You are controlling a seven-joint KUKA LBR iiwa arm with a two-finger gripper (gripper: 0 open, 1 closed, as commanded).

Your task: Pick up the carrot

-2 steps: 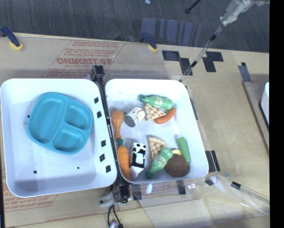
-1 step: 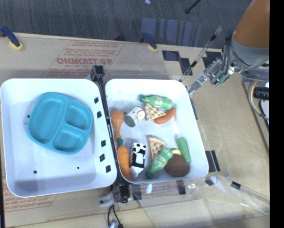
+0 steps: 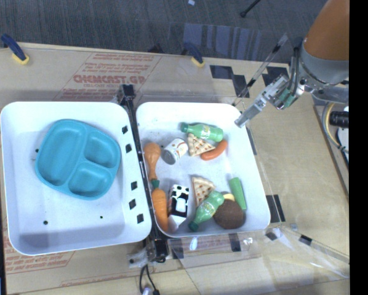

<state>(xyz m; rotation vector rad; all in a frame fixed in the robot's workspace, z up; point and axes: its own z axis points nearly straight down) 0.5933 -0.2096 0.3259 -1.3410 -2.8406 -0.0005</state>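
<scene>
Two white bins sit side by side on the table [image 3: 276,158]; the left bin [image 3: 24,226] holds a blue divided plate [image 3: 78,158], and the right bin [image 3: 248,158] holds the carrot [image 3: 160,209] low against its left wall. The carrot's long axis runs nearly up-down, tip downward, with a black-and-white carton [image 3: 179,201] touching its right side and an orange-tan piece [image 3: 151,158] just above. My tool [image 3: 258,106] hangs over the right bin's upper right corner; I cannot tell its state.
</scene>
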